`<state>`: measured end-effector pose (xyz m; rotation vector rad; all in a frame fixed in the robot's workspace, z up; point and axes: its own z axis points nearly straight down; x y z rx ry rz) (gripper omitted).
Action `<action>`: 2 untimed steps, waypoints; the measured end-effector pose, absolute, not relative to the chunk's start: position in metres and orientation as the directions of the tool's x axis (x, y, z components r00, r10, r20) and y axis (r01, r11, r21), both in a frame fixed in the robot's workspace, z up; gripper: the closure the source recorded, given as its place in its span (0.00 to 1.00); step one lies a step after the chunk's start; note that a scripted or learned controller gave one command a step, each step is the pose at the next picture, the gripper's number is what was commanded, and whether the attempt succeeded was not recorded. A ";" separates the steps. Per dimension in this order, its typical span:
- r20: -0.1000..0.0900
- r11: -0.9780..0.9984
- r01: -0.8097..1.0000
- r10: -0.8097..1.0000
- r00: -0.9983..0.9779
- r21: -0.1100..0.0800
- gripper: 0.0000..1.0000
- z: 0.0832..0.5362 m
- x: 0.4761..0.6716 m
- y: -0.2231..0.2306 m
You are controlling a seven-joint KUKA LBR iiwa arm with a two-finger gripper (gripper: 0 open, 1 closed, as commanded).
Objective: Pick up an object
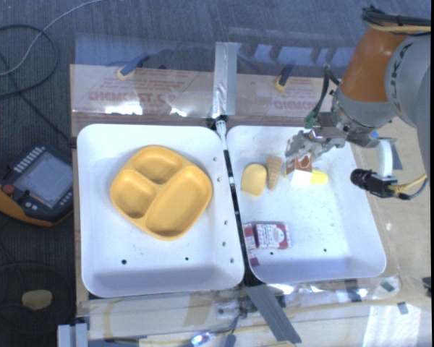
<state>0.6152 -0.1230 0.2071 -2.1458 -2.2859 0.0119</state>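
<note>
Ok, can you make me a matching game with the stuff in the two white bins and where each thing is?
Things:
1. yellow plate
2. red packet
3. ice cream cone
4. gripper

Places:
A. near the front edge of the right bin
B. over the back of the right bin
C. in the left bin
D. beside the yellow lump, right bin

Pairs: 1-C, 2-A, 3-D, 4-B

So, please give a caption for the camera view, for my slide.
Tool above small items in the right bin; yellow divided plate in the left bin.
</note>
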 end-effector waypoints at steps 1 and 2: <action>-0.004 -0.083 0.996 0.997 0.083 -0.008 1.00 0.311 0.606 -0.104; -0.002 0.060 0.998 0.998 -0.060 -0.010 1.00 0.260 0.589 -0.065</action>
